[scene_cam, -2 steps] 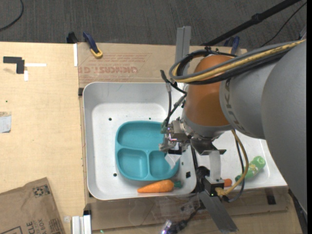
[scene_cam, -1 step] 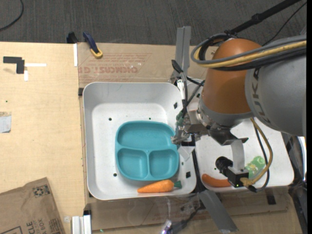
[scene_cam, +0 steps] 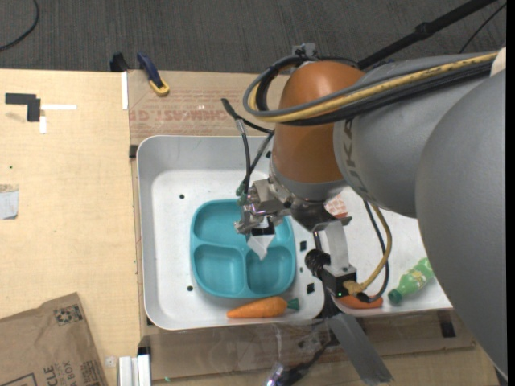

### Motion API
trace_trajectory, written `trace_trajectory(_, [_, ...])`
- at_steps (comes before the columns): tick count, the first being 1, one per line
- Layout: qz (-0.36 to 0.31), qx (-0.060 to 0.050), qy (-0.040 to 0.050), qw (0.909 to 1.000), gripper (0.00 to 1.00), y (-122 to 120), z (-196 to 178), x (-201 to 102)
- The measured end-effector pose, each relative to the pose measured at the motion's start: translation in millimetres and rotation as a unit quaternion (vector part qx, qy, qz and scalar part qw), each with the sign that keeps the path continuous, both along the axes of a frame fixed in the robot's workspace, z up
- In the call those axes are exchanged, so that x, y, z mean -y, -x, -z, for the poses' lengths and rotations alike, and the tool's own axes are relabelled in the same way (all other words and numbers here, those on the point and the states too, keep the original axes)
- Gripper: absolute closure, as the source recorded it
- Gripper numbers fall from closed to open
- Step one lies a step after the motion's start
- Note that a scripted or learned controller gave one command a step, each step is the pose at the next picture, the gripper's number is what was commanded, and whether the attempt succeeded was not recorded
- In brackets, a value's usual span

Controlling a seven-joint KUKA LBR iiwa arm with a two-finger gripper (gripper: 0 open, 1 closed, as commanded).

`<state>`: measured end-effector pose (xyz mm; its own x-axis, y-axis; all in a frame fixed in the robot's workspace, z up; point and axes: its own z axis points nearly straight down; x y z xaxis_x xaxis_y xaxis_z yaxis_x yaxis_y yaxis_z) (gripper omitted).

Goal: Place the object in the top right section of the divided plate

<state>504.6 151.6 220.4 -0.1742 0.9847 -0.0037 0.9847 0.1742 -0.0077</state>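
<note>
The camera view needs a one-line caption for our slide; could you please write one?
KUKA arm's gripper poised over a teal divided plate in a white bin, a carrot lying beside the plate.

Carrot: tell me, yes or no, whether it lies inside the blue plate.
No, the carrot lies on the white bin floor just below the plate.

The bulky grey arm point(scene_cam: 418, 151) with its orange band point(scene_cam: 318, 119) runs off the right edge and hides most of the right-hand shallow white bin point(scene_cam: 418, 296). It also covers the upper right corner of the teal divided plastic plate point(scene_cam: 217, 248). The green plastic bottle point(scene_cam: 412, 281) is partly hidden behind it. Whatever pale thing sits at the end effector point(scene_cam: 259, 230) is too small to identify.
</note>
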Motion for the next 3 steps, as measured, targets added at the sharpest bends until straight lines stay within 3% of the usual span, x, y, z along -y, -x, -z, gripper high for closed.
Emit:
trace_trajectory(1, [-0.038, 0.0, -0.0003, 0.9993, 1.0, -0.5, 4.3, -7.2])
trace_trajectory(2, [-0.076, -0.001, -0.0011, 0.9971, 1.0, 9.5, 27.1, 44.8])
trace_trajectory(3, [0.018, 0.001, -0.0002, 0.9998, 1.0, 18.5, -24.8, -13.3])
